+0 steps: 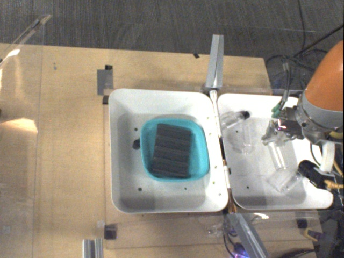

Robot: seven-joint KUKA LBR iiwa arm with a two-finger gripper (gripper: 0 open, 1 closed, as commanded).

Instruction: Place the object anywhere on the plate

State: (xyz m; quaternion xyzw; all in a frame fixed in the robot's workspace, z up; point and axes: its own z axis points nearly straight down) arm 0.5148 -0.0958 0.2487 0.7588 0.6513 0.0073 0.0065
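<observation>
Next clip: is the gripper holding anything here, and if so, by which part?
Cannot be told. The gripper is over the right bin, among clear, transparent shapes too faint to make out. The dark ridged block already lies on the teal plate in the left bin.

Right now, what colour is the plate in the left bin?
Turquoise plate, clearest in the camera view.

You get bright, even overhead light; glare washes the bench [21,125] far left of the left bin [121,160]. Soft shadows pool inside that bin's walls. Edges look slightly soft.
</observation>
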